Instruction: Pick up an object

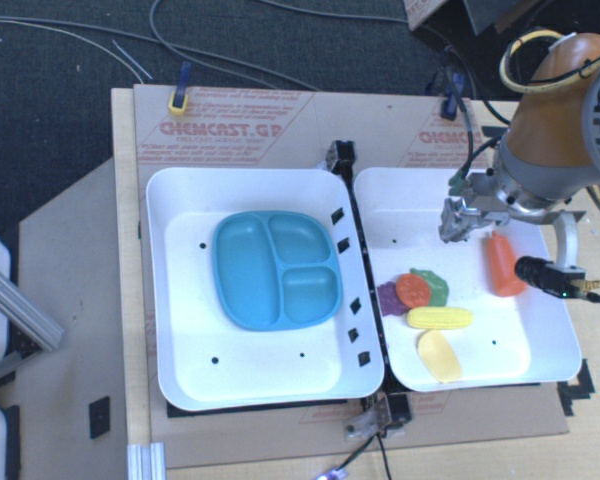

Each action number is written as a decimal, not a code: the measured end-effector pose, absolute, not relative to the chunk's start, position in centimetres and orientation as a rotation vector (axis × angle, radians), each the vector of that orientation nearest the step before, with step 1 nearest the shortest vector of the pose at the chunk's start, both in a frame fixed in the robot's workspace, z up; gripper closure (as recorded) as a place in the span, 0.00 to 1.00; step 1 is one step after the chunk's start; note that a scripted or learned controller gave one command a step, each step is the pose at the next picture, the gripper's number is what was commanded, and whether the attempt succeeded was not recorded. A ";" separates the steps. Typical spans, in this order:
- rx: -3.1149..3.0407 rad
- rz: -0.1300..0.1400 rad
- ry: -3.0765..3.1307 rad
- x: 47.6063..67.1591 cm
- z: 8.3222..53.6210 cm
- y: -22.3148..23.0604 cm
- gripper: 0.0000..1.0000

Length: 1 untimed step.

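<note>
While the end effector [460, 223] hangs over the upper part of the right bin [520, 353], nothing shows held in it, and whether it is spread or pressed together cannot be told from this slant. The candidate objects all lie in that bin. An orange carrot-like piece [502, 265] sits just to the lower right of the end effector. Further toward the frame's centre is a tight cluster of a purple piece [389, 296], a red-orange round piece [412, 289] and a green piece [437, 286]. A yellow corn cob [439, 318] lies just below them, and a pale yellow piece [440, 355] lies below that.

The carrot-like piece looks the easiest pick, since it lies apart from the rest. A good descent would centre over its middle and close across its narrow width. The cluster would likely crowd any grasp, with neighbours getting nudged or caught.

In the left bin [180, 318] a blue divided plate [277, 268] sits well apart and is no hindrance.
</note>
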State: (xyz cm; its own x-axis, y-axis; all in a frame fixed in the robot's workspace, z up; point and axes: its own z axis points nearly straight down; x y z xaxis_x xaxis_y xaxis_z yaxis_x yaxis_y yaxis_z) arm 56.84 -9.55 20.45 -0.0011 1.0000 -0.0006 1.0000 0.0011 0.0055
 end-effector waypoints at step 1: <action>2.214 0.005 2.226 59.0 21.9 -4.9 1.00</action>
State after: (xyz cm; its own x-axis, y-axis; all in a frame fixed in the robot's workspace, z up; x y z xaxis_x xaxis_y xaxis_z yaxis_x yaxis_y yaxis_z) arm 58.97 -4.89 21.93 -0.0055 1.0000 0.0010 1.0000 0.0055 0.0039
